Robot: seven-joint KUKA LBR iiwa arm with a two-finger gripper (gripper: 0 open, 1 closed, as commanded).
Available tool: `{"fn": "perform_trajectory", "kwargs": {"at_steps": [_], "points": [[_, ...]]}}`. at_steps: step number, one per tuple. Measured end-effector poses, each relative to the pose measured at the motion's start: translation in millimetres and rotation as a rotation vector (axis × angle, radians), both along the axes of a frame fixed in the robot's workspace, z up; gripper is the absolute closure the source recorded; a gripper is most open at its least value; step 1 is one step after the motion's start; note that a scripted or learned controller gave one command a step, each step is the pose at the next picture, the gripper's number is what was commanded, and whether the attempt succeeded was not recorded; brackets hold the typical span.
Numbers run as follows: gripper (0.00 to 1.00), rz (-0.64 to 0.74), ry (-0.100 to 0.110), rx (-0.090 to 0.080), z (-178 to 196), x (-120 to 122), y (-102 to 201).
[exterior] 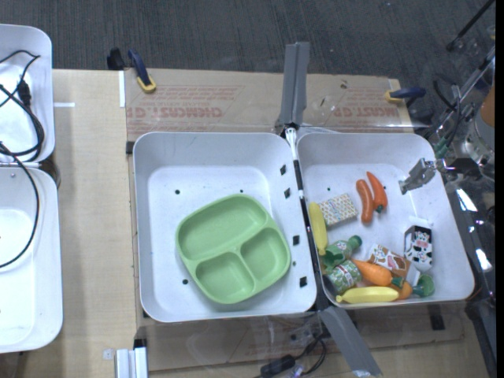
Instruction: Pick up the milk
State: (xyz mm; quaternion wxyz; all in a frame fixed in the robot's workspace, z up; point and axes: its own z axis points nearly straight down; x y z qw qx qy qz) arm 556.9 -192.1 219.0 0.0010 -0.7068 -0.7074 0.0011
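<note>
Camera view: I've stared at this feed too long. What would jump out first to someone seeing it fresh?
Probably the green divided plate, lying alone in the left bin. Next, the heap of toy food along the right bin's near edge: a yellow banana, an orange carrot, and the cow-patterned milk carton by the right wall. The gripper hangs over that bin's far right, apart from the milk.

The robot's dull grey metal jaws (415, 176) look angular and blade-like, paler along the edges. Behind them the wrist is a tangle of silver and dark parts with thin black cables, and a patch of orange shows farther back still.
</note>
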Motion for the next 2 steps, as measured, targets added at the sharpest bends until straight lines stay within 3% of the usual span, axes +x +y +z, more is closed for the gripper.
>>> {"fn": "perform_trajectory", "kwargs": {"at_steps": [1, 2], "points": [[0.0, -0.02, -0.002, -0.001, 31, -30, -28], [0.0, 0.085, -0.003, 0.0, -106, -68, -13]]}}
